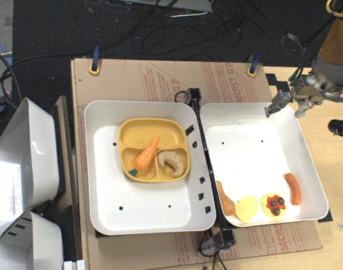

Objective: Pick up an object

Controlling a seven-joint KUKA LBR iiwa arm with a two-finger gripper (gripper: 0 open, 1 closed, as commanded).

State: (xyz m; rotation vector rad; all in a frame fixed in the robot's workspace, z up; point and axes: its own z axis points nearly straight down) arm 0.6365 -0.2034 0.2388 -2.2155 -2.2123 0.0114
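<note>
The only lettering stands on the brown cardboard sheet (160,77) under the two white bins. It is printed in faded red. One line runs along the sheet's far strip, to the left of the gripper (288,104) and level with it; it appears upside down and mirrored, and no word of it can be made out with certainty. A second run of the same red print lies on the near strip (278,238), well below the gripper, past the right bin's (256,151) front edge, also too faint to read
</note>
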